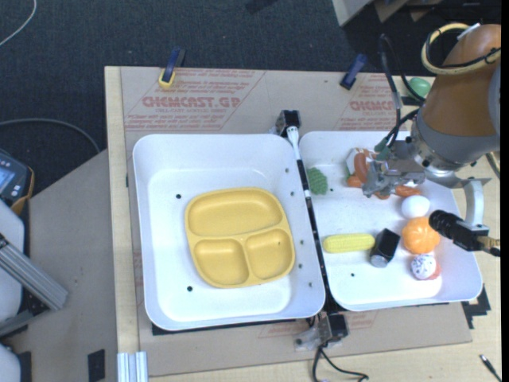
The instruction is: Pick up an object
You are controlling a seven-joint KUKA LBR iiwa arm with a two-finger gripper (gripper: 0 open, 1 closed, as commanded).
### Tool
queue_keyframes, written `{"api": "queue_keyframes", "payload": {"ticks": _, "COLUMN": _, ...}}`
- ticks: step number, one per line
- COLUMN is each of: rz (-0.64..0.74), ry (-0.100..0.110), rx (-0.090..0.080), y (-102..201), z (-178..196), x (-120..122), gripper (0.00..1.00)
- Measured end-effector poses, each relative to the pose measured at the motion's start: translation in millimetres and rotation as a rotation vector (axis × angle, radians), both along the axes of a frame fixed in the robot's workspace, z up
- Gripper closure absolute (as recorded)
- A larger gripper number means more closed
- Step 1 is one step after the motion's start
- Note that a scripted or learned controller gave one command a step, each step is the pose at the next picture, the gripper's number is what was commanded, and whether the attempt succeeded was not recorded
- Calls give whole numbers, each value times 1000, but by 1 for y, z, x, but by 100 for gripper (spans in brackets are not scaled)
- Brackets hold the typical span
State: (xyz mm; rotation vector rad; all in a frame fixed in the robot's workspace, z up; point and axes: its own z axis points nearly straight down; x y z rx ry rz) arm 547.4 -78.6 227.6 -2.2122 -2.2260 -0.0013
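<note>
So, tabletop (119, 213) is brown board, clamped at the far edge, presumably to stop it shifting. Two shallow white bins sit side by side, glossy moulded plastic: left bin (159, 165) carries just a yellow three-compartment tray (238, 235), smooth with rounded corners; right bin (350, 289) has all the pickable stuff, so the arm (461, 94) works there. Claw (382, 180) is low at the far side of the right bin, over an orange-red object (360, 168) that's likely the target; can't tell if it's open or gripping. Nearer: round orange fruit (418, 235), yellow corn cob (347, 243), knobbly, black block (385, 246), white egg (414, 207), speckled white ball (424, 267), green leafy bit (317, 181) by the bin divider
</note>
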Motion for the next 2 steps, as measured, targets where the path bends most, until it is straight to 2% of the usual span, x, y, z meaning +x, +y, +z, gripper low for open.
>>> {"api": "queue_keyframes", "payload": {"ticks": 1, "rz": 0, "ry": -5, "rx": -2, "y": 49, "z": 3, "x": 15, "gripper": 100}}
{"api": "queue_keyframes", "payload": {"ticks": 2, "rz": 0, "ry": -5, "rx": -1, "y": 103, "z": 9, "x": 14, "gripper": 100}}
